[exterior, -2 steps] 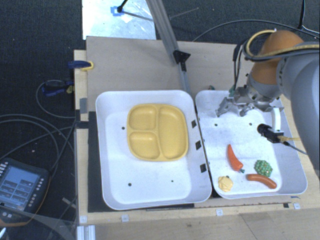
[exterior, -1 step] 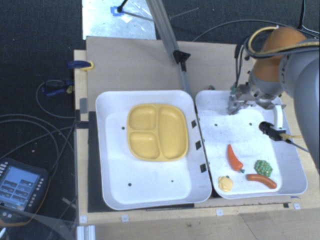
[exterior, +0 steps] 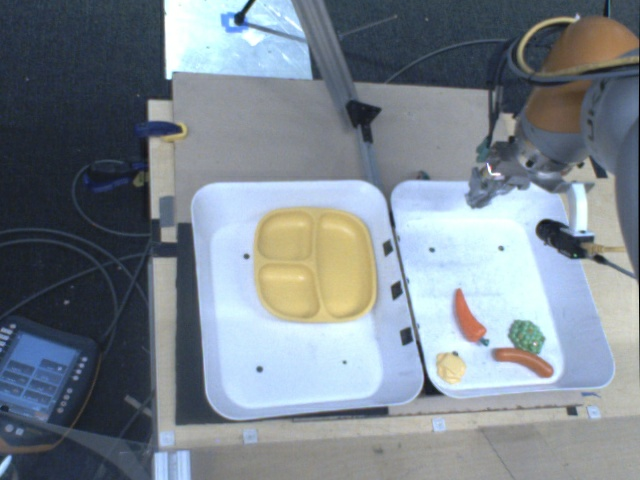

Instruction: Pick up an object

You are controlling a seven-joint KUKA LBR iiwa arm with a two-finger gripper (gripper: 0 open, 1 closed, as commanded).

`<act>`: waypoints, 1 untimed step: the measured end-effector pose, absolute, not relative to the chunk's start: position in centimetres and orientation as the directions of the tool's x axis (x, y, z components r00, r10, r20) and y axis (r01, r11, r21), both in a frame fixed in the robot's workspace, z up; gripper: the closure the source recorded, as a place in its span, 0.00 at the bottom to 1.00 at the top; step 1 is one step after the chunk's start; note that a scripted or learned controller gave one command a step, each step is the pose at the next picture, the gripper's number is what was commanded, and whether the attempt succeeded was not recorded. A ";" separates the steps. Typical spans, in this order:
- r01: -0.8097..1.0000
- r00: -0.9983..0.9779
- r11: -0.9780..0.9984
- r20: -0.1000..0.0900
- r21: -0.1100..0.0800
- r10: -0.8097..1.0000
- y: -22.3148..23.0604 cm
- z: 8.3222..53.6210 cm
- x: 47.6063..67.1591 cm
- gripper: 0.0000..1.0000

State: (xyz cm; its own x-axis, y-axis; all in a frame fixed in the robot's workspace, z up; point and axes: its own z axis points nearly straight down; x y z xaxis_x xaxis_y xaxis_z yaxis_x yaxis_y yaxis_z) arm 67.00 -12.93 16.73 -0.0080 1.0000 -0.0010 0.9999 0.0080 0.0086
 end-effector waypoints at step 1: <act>1.000 -0.009 0.009 -0.002 0.009 1.000 -13.7 21.8 67.6 1.00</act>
